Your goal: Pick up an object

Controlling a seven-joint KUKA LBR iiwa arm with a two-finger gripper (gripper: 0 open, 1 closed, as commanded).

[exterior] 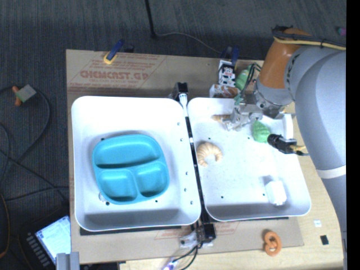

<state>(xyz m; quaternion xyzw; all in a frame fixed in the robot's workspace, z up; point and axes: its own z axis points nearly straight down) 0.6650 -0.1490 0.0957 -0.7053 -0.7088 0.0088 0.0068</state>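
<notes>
So the grey arm with the orange band [279, 61] is reaching in from the right and hanging its two-finger gripper [243, 117] low over the far end of the right-hand white bin [292, 207]. It's sitting just beside a small tan, shell-like piece [219, 117], with a lumpy green plastic object [261, 131] right next to it on the other side. Honestly can't tell which one it's going for, and I can't tell what the claw is doing either, too small and cluttered there.

The other candidates are spread out in the same bin: a beige croissant-shaped toy [207, 152] lying near the divider and a small white block [275, 190] near the front corner, both well apart from the claw.

The left white bin [84, 111] is just holding a turquoise three-compartment plastic tray [130, 168], lying flat, probably too wide to pinch anyway.
</notes>
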